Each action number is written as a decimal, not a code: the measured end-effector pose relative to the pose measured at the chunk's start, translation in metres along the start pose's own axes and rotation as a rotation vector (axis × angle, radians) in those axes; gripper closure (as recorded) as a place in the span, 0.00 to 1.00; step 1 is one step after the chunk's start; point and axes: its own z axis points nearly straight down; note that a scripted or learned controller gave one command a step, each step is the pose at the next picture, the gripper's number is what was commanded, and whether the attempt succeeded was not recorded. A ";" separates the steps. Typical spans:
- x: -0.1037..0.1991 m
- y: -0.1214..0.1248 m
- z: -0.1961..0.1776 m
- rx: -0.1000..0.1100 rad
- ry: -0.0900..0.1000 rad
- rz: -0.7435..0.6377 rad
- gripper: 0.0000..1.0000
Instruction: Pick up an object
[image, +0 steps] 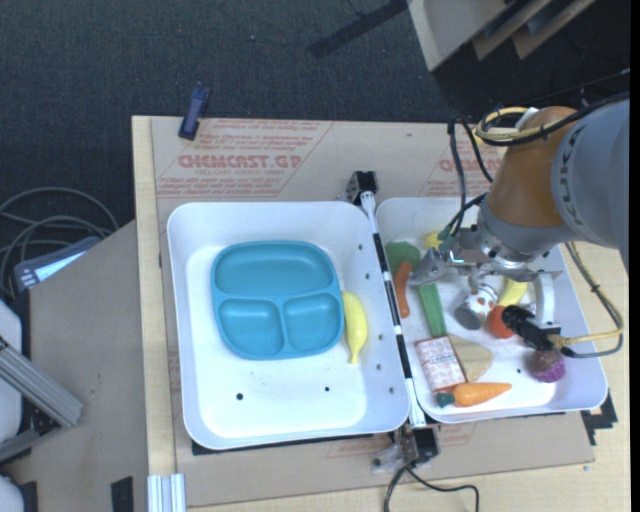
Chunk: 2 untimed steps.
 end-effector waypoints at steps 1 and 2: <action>0.000 -0.020 0.023 0.001 0.000 0.001 0.00; -0.009 -0.043 0.022 0.001 0.001 0.001 0.00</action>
